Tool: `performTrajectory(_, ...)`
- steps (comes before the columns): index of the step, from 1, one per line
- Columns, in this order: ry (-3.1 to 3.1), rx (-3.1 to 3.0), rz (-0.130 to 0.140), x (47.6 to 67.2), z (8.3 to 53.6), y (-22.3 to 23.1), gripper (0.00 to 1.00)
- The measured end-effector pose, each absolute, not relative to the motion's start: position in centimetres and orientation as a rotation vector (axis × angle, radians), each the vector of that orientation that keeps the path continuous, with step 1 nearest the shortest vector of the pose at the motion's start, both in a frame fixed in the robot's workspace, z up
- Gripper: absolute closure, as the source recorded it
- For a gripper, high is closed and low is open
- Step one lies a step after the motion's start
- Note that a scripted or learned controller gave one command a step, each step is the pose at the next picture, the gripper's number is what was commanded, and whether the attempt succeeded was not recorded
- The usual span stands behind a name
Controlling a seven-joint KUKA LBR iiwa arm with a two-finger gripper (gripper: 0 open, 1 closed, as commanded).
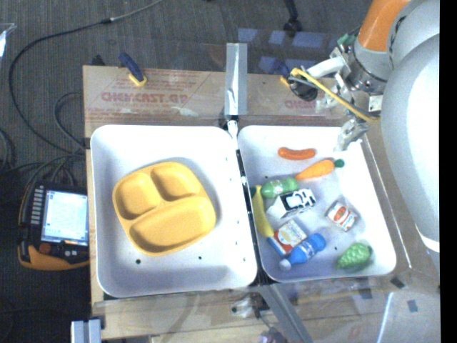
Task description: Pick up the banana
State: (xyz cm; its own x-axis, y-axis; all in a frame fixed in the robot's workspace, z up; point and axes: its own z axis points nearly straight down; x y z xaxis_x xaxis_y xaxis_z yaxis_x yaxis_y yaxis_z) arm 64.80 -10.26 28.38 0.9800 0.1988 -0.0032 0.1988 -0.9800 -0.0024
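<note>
On the worktop (164, 98), the banana (260, 213) lies along the left wall of the right bin (382, 213), just left of the green item (278, 189), while the gripper (348, 134) hovers above that bin's far right corner, whether clenched or released I cannot tell.

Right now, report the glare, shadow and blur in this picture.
Camera view: even overhead light, faint glare on the white left bin; soft shadow beneath the yellow tray; the banana at the right bin's left wall looks sharp; the near arm is blurred.
</note>
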Motion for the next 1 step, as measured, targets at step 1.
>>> performTrajectory(1,-0.348,-3.122,0.005,66.20,31.50,-13.85,0.00)
